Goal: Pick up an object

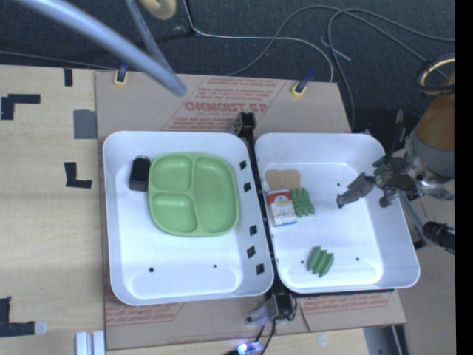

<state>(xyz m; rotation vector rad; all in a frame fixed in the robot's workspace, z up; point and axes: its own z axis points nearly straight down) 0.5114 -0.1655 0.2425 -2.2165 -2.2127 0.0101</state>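
Candidate objects in the right bin: a small red-and-white carton touching a green ridged piece, a tan flat piece just beyond them, and a second green ridged piece lying alone nearer the front. The gripper hangs over the bin's right side, well apart from all, fingers spread and empty. Likely fault: descending on the crowded cluster could nudge neighbours or close on nothing.

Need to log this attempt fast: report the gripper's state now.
Gripper: open, holding nothing, at the right side of the right bin, apart from the green pieces and the small carton.
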